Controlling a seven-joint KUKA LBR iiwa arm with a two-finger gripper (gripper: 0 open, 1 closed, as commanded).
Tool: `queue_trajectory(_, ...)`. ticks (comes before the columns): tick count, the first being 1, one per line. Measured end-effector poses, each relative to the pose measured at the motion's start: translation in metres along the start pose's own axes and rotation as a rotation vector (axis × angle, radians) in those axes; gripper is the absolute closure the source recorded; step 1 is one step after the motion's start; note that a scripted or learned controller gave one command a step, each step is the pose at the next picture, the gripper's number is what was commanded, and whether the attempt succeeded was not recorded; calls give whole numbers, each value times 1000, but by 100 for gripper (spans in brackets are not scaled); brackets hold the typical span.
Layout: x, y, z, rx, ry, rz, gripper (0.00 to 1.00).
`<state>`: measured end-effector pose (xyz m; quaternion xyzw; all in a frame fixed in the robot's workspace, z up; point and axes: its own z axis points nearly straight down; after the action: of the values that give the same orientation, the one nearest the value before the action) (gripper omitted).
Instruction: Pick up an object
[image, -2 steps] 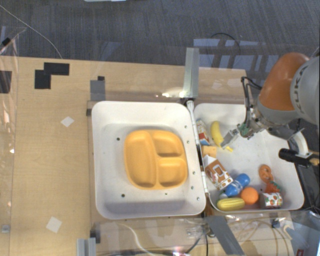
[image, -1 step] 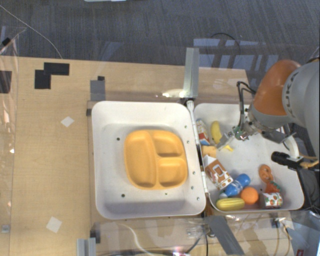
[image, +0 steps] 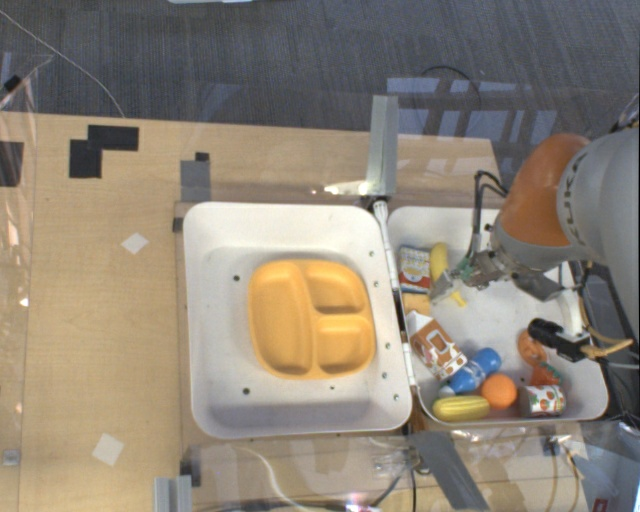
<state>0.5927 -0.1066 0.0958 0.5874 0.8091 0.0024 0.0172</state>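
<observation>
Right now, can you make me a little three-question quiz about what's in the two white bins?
1. True or false: the yellow plastic divided tray lies in the left white bin.
2. Which toy touches the round orange ball in the right white bin? A) blue plastic ball B) green cube C) red car
3. Fill in: the yellow plastic lemon-shaped toy lies near the bin's ____ edge, front or back?

Key: 1 true; 2 A; 3 front.
</observation>
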Motion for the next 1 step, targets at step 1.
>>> queue_trajectory(1,4,3,-11,-1,7,-10,100)
